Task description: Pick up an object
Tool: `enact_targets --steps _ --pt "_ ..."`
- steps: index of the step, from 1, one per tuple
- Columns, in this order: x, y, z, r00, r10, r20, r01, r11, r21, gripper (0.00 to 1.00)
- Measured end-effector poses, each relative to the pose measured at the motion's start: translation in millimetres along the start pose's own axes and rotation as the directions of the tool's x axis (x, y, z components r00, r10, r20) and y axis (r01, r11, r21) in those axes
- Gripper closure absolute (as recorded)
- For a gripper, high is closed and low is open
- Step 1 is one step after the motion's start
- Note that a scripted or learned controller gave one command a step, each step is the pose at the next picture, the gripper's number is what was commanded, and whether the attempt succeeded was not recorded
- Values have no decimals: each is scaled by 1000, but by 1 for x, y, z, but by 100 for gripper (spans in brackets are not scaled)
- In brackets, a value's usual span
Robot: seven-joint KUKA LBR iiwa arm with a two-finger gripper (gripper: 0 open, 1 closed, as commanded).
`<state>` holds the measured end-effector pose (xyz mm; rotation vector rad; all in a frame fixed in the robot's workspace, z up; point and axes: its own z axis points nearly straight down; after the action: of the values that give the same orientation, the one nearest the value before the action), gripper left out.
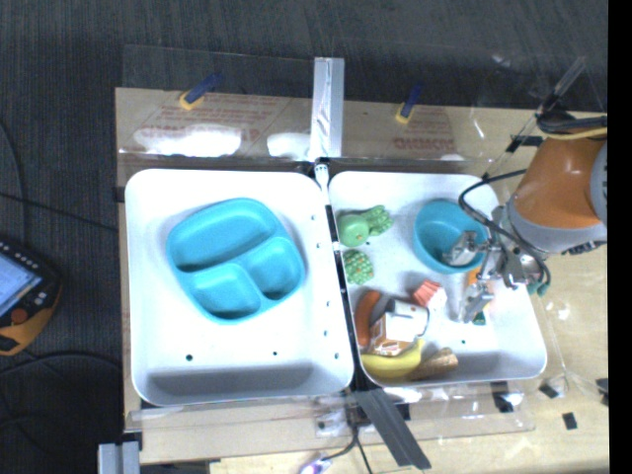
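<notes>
My gripper (472,304) hangs low over the right side of the right bin (523,349), just below the blue bowl (442,233). A small orange-red piece (427,292) lies a short way to its left. Further left and lower is a cluster: a brown item (366,314), a white and brown box-like object (399,326), a yellow banana (393,363) and a tan piece (440,361). A green toy (361,225) and a small green knobbly ball (356,264) lie near the bin's left wall. Nothing shows held in the gripper.
The left bin (158,363) holds a blue divided plate (235,255). The arm's orange band (563,181) leans in over the right bin's right rim. A metal divider post (327,107) stands at the back between the bins.
</notes>
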<state>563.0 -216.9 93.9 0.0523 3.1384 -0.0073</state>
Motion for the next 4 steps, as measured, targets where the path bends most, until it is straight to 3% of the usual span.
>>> enact_targets --steps 1,2,3,4 --pt "-62 -5 -26 998 -66 -1 66 998 -1 0" --pt "3 -5 4 1000 27 12 -27 1000 -2 0" --pt "-83 -6 -1 995 -101 -24 101 995 -6 0" --pt "-17 -7 -2 998 -62 18 62 998 4 0"
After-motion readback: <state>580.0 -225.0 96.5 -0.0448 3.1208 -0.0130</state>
